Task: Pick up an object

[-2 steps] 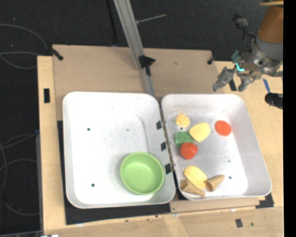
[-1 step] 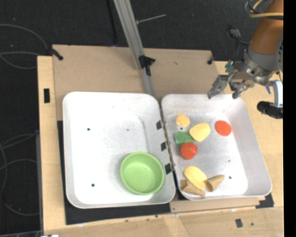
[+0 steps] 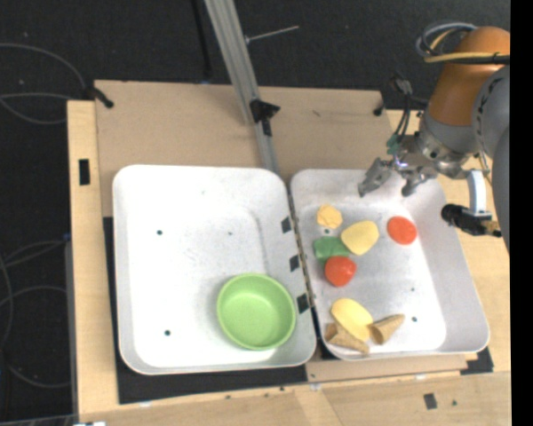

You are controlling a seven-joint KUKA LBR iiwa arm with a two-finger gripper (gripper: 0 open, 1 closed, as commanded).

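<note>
My gripper (image 3: 393, 184) hangs over the back edge of the right bin (image 3: 444, 327), fingers spread open with nothing between them. Below it in that bin lie several small food items: a pale yellow piece (image 3: 329, 216), a yellow lemon-like piece (image 3: 361, 237), a red-orange ball (image 3: 401, 230), a green piece (image 3: 327, 248), a red tomato-like piece (image 3: 340, 272), a yellow banana-like piece (image 3: 351, 316) and brown bread-like pieces (image 3: 385, 327). The red-orange ball lies closest to the fingers, a little in front of them.
The left bin (image 3: 160, 238) holds a green bowl (image 3: 256, 311) at its front right. A metal pole (image 3: 235, 56) rises behind the bins, with a clamp (image 3: 265, 112) at its base. Clips (image 3: 295, 261) sit along the divider between the bins.
</note>
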